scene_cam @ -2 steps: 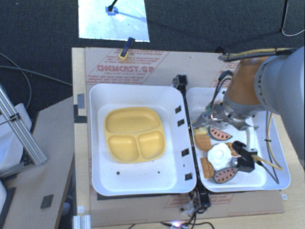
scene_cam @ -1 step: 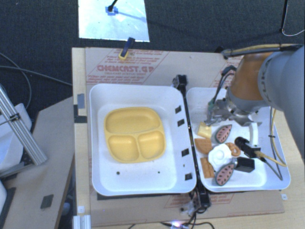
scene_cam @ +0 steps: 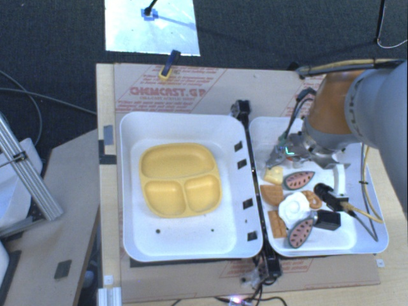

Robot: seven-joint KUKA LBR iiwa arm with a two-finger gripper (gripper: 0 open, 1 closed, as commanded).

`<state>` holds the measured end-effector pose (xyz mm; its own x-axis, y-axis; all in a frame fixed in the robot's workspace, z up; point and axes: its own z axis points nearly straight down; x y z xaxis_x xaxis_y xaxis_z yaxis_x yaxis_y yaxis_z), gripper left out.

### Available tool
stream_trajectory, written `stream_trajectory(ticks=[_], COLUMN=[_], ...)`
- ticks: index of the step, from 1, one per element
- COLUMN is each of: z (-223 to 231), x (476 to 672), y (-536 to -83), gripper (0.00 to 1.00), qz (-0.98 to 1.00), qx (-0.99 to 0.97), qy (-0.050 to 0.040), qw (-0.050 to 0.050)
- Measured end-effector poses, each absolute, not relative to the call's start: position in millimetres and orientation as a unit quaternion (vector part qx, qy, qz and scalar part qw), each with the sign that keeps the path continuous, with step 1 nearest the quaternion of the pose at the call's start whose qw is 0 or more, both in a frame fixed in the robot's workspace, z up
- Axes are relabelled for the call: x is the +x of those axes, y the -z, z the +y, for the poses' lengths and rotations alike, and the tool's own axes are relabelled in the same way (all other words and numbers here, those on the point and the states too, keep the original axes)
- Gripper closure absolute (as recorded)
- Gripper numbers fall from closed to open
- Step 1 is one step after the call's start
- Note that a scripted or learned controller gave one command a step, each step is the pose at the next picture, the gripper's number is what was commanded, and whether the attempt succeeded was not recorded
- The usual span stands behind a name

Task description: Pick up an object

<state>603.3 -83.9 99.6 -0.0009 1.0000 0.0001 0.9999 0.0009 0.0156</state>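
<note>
The counter [scene_cam: 76, 164] carries a printed cardboard sheet [scene_cam: 169, 89]; on that sheet two white bins sit side by side, left bin [scene_cam: 131, 190] and right bin [scene_cam: 366, 231].

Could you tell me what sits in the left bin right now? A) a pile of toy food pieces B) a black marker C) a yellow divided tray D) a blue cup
C: the yellow divided tray lies alone in the left bin, while the toy food pieces crowd the right bin.
</note>
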Motion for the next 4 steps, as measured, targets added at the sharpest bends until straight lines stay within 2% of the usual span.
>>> stream_trajectory(ticks=[1,2,3,4], z=[-86,-91,-91,-83], x=[594.6,567.5,569.3,544.9], y=[-93,-84,-95,-84], gripper=[0.00,0.00,1.00,1.00], qz=[0.707,0.707,0.708,0.707], qx=[0.707,0.707,0.706,0.707], qy=[-0.0005,0.0001,-0.0010,0.0000], qw=[0.000,-0.001,0.001,0.000])
